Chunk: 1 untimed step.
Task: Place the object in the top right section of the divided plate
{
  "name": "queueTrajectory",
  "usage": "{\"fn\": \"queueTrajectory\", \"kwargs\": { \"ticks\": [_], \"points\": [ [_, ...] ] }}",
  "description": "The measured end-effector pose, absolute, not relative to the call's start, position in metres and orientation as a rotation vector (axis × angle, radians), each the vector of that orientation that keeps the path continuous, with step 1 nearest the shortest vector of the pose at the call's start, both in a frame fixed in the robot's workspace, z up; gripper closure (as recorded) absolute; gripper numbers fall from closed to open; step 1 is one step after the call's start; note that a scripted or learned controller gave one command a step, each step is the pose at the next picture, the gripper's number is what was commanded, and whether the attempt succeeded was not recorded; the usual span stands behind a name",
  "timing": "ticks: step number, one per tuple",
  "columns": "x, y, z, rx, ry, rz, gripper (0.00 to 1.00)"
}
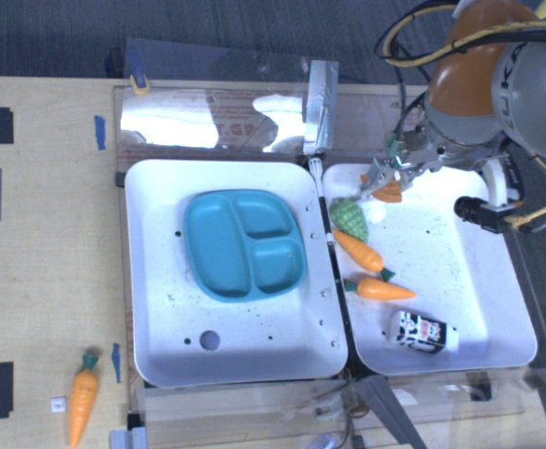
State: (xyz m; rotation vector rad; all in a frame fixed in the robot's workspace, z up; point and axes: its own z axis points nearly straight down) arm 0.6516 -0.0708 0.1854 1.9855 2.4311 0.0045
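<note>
Jaws pinch a small orange object (388,193) in the gripper (386,181), up at eleven o'clock in the right bin (483,330) — lifted, I judge, for carrying toward nine o'clock to the blue divided plate (244,244).

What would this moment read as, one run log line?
tool over right bin's far left corner, by small orange piece | teal divided plastic plate in left bin, sections bare | placement not done
</note>
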Motion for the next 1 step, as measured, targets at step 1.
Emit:
{"fn": "queueTrajectory", "kwargs": {
  "ticks": [1],
  "points": [
    [0.5840,-0.0780,0.1851,1.546,2.736,0.000,1.00]
  ]
}}
